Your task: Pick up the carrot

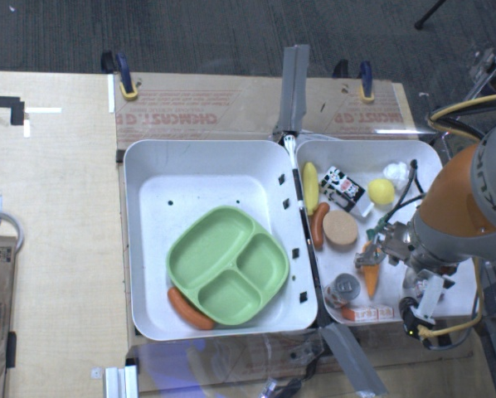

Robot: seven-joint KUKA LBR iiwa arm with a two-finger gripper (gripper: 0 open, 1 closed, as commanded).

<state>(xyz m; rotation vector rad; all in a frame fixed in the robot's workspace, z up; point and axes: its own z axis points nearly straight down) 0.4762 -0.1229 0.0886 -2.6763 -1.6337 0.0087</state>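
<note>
- Carrot point(371, 279) lies in the right bin point(428, 151), toward 6 o'clock of it, tip pointing to 6, green top end up at 12.
- Gripper point(376, 254) sits right at the carrot's top end, arm point(455, 214) coming in from 3 o'clock; claw state: cannot tell, too cluttered there to judge a grasp.
- Neighbours are tight: round tan disc point(342, 230) at 10 o'clock of the carrot, grey can point(344, 287) just beside it at 9, sausage point(318, 225) further at 10.
- To do it well: close across the thick upper part, not the tapered tip, which likely slips.
- Lift straight up, clear of can and disc.
</note>
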